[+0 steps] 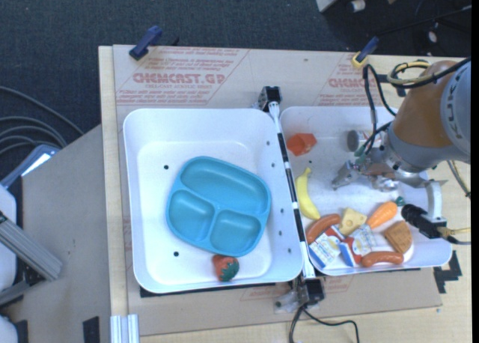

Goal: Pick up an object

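Beside the banana (303, 195) and carrot (382, 214), the gripper (359, 173) hovers, jaws' state unclear.

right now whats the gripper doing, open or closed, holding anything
Gripper: low in the right bin, above the banana and carrot. Whether it is open or closed cannot be told, and nothing can be seen in it.
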Controlling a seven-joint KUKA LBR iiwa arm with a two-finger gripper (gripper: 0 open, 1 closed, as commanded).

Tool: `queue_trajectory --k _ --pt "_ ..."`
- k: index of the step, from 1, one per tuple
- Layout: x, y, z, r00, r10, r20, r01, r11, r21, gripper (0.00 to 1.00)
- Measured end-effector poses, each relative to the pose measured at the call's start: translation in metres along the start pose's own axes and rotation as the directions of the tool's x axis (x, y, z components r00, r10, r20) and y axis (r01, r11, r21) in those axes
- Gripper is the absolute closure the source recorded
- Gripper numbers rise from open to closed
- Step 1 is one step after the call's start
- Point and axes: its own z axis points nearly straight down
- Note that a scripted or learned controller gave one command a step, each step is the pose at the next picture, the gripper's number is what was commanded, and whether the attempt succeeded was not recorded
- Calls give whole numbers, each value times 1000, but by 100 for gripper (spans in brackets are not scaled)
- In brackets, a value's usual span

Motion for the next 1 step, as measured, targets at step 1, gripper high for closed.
queue_trajectory --k 1 --pt "-11 -43 0 1000 0 0 0 1000 0 0"
